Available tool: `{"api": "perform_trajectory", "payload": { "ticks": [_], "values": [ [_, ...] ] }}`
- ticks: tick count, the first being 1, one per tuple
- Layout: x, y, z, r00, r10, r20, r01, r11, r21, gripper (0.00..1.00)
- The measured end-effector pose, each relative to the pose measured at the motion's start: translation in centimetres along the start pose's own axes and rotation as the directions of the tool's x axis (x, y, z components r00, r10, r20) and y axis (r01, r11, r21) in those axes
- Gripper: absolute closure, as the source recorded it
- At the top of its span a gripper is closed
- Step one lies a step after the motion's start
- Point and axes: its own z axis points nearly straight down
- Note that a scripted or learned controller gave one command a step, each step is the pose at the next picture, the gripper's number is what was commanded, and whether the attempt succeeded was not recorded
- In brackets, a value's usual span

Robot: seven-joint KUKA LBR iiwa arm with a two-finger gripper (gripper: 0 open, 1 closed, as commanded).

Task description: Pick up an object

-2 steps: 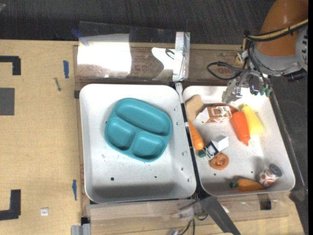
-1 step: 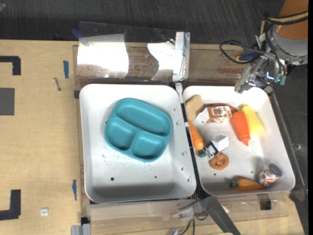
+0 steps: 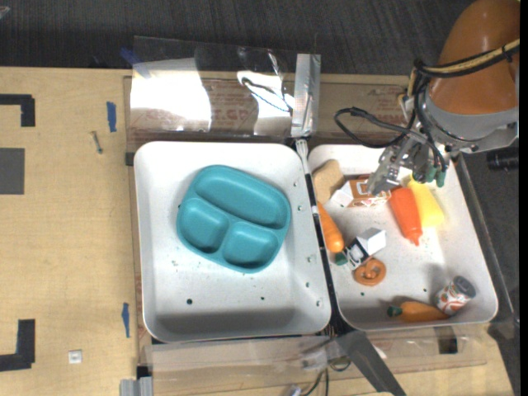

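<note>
Two shallow white bins side by side on the bench. Left bin [image 3: 165, 295]: one teal divided plate [image 3: 233, 216], three compartments, lying flat near the middle. Right bin [image 3: 474, 254]: crowded, all the small items. Landmark: the orange cylinder [image 3: 406, 214] in the upper part of the right bin.

Grey arm with orange band [image 3: 483, 52] above and right of the cylinder, reaching down into the bin's back corner. Gripper [image 3: 388, 174] just above-left of the cylinder, close over a small orange-and-white card [image 3: 363, 191]; cannot tell whether the claw is released or clenched, and nothing seen between its tips. Black cables [image 3: 363, 122] looping above-left of the cylinder, beyond the bin's rim.

Yellow piece [image 3: 428, 205] touching the cylinder's right side. Tan block [image 3: 327, 177] well left of it, against the dividing wall. Carrot [image 3: 332, 233] below-left, along the same wall. White clip-like piece [image 3: 364, 247] below-left, nearer. Orange ring [image 3: 370, 272] further below that. Second carrot [image 3: 417, 310] well below, near the front wall. Small can [image 3: 454, 295] below-right, just beside that carrot's tip.
</note>
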Motion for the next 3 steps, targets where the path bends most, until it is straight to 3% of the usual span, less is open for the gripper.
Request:
{"api": "perform_trajectory", "payload": {
  "ticks": [1,2,3],
  "values": [
    [-0.1,-0.2,0.0,1.0,0.003,0.001,-0.003,1.0,0.001,0.0],
    [7.0,-8.3,14.1,0.996,0.094,-0.006,-0.094,0.996,0.005,0.0],
    [-2.2,-3.3,11.4,0.999,0.041,0.004,-0.041,0.999,0.0,0.0]
  ]
}}
